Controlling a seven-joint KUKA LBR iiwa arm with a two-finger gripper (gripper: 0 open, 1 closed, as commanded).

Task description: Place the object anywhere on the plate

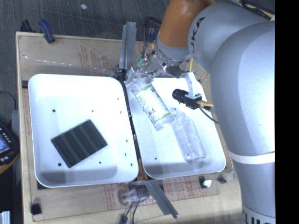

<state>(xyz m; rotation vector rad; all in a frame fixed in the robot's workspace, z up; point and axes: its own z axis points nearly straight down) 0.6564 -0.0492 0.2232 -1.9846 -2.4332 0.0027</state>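
A dark grey ribbed plate [79,143] lies flat in the left bin [42,92], toward its front left. In the right bin [212,164] a clear plastic bottle with a white label [153,105] lies slanted, its top end pointing to the bin's back left corner. A second clear bottle [189,136] lies beside it, nearer the front right. My gripper [140,75] is low over the back left corner of the right bin, right at the labelled bottle's top end. The wrist hides the contact there.
The divider between the two bins [131,125] runs just left of the labelled bottle. A black fitting with a cable [187,98] hangs off the arm over the right bin. The large grey arm [243,78] covers the right side. Metal brackets [127,45] stand behind the bins.
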